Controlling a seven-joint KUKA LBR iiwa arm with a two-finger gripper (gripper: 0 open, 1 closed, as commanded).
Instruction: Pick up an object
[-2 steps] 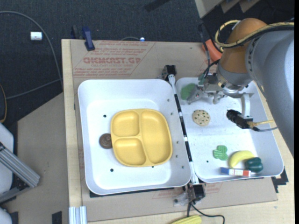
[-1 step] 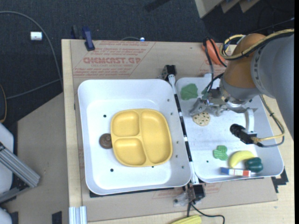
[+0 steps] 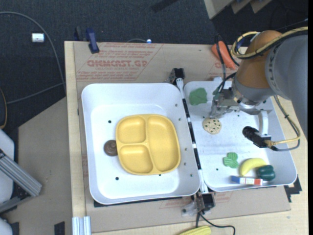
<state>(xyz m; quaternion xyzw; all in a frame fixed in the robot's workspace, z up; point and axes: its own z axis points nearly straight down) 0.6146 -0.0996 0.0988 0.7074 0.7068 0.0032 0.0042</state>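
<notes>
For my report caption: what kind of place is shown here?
Probably a robotics lab test bench: a robot arm over two white bins, toy food like a banana, and loose cables on carpet.

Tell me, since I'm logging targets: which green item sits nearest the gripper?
The flat green piece at the right bin's far left corner, just beside the gripper; the other greens lie near the banana.

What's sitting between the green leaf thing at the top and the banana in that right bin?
The camera view shows a speckled cookie between the green leaf and the banana.
</notes>
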